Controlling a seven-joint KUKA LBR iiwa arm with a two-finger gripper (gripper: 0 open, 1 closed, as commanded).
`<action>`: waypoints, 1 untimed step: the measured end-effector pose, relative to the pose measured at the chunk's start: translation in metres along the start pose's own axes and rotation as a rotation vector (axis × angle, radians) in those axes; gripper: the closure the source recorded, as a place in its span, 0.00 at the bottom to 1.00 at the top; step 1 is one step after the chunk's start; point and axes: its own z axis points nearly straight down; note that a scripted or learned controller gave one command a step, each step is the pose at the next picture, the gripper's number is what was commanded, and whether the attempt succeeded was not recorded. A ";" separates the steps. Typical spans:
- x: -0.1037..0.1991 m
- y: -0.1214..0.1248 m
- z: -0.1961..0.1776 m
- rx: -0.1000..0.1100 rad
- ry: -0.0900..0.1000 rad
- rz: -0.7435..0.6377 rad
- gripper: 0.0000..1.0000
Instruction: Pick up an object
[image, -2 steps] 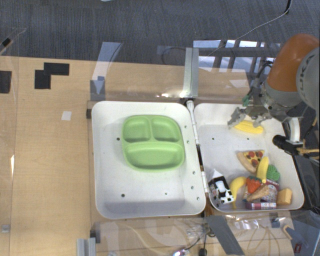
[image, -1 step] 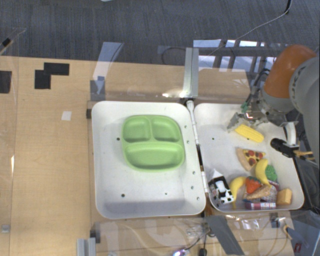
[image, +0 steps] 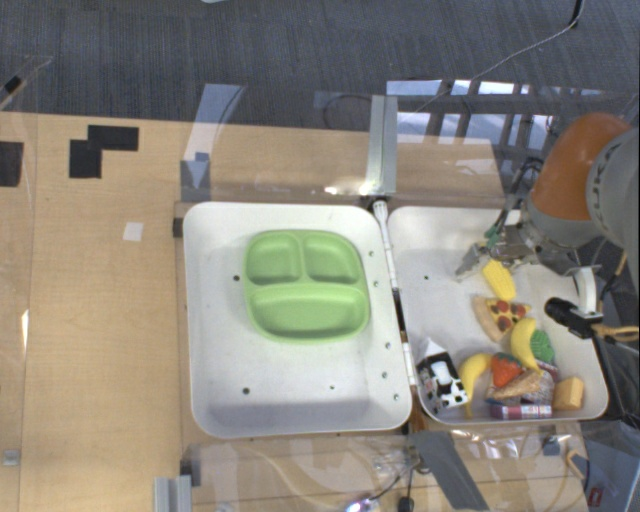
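Reaching in from three o'clock, the end effector (image: 484, 252) hangs over the right bin (image: 435, 300), its thin metal fingers spread open with nothing between them, just above a bumpy yellow toy corn cob (image: 499, 281). Toward five o'clock lie a flat pizza slice (image: 500, 317), a curved banana (image: 524, 343) and a black-and-white cow figure (image: 441, 381). At nine o'clock, the left bin (image: 215, 320) carries a smooth green divided plate (image: 304, 284) on the wooden tabletop (image: 90, 320).
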 end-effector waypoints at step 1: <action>0.002 0.002 -0.009 0.000 0.004 -0.001 1.00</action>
